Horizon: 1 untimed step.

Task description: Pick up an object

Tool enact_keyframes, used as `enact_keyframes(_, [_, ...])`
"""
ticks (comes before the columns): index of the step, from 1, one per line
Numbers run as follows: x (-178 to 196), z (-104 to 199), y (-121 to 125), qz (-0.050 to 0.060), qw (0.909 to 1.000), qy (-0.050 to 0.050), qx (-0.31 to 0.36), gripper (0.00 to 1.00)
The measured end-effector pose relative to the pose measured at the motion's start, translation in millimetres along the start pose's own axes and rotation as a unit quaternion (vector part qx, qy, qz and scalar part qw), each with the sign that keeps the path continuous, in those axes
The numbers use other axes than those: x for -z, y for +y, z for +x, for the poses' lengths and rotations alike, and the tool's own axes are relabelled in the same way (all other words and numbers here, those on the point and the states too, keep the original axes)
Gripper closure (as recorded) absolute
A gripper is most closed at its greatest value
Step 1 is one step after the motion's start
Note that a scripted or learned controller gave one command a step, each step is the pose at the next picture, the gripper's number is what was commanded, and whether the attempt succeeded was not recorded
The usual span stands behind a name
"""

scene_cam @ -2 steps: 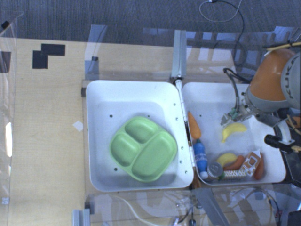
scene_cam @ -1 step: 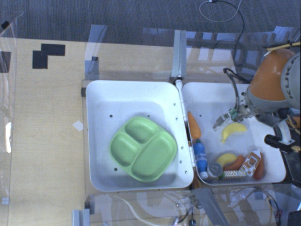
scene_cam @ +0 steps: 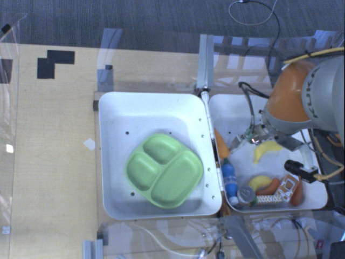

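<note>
My gripper (scene_cam: 250,136) hangs low over the middle of the right bin (scene_cam: 232,108), below the arm's orange band (scene_cam: 287,98). Just to its right lies a yellow banana (scene_cam: 266,150), close to the gripper or touching it; I cannot tell which. An orange carrot-like piece (scene_cam: 220,143) lies along the bin's left wall. At the front of the bin sit a blue bottle (scene_cam: 229,177), a small can (scene_cam: 247,194), a yellow lemon-like fruit (scene_cam: 259,181), a red sausage (scene_cam: 270,186) and a small printed box (scene_cam: 289,185).
The left bin (scene_cam: 116,112) holds a green divided plate (scene_cam: 164,169) near its front. A metal divider rail (scene_cam: 204,63) separates the bins. Cables (scene_cam: 253,7) trail behind the right bin, and the arm's grey body (scene_cam: 326,90) covers its right side.
</note>
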<state>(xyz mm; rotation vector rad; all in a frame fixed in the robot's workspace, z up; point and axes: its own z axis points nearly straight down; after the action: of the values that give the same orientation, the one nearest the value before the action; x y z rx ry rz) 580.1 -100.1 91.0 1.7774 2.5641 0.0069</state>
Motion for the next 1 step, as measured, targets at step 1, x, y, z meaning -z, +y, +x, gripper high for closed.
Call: enact_keyframes(1, [-2.6,-87.6,-40.7,0.003,1.0,0.002,0.008,0.0])
